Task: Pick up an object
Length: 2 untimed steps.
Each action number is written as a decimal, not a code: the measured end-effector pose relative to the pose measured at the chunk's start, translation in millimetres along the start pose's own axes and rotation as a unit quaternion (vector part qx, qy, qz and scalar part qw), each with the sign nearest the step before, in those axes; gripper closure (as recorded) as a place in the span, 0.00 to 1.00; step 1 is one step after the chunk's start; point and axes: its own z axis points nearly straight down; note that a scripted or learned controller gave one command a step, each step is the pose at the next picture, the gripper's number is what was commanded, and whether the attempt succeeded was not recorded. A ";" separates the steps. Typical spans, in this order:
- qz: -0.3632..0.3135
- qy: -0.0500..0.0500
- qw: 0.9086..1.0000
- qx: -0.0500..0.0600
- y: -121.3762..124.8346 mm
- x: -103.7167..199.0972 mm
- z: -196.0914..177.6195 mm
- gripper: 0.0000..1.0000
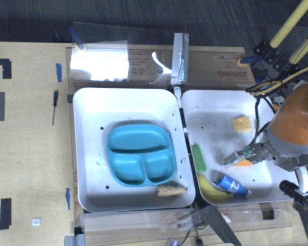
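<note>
From above, the arm (292,127) comes in over the right edge of the right bin (215,104), its orange band bulging at the frame's right side and the grey wrist below it angled down and toward the bin's middle. The gripper (235,160) sits low over the bin floor, roughly midway between the near and far walls and closer to the right wall. Its metal fingers (229,161) point leftward, and a small orange object (245,162) shows just behind them; whether the pincer is spread, pressed together or pinching that piece cannot be told, since the wrist and cables crowd the spot and the parts blur together.

In the same bin, a tan block (241,123) lies toward the far right part of the floor, well apart from the gripper. A green stick (198,158) lies along the left wall. A banana (211,189) curves in the near left corner, with a blue bottle (232,185) touching or overlapping its upper edge, near the near wall; its cap end is hard to make out.

The left bin (92,137) carries a blue divided tray (140,152) at its centre, and a brown brush-like object (171,190) rests at the tray's near right corner, against the near wall. The arm's upper part is cut off by the frame's right edge.
</note>
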 end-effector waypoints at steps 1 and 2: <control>-0.042 0.011 0.999 0.000 21.2 -40.1 0.3 0.00; -0.047 0.013 0.999 -0.004 27.1 -35.4 -12.4 1.00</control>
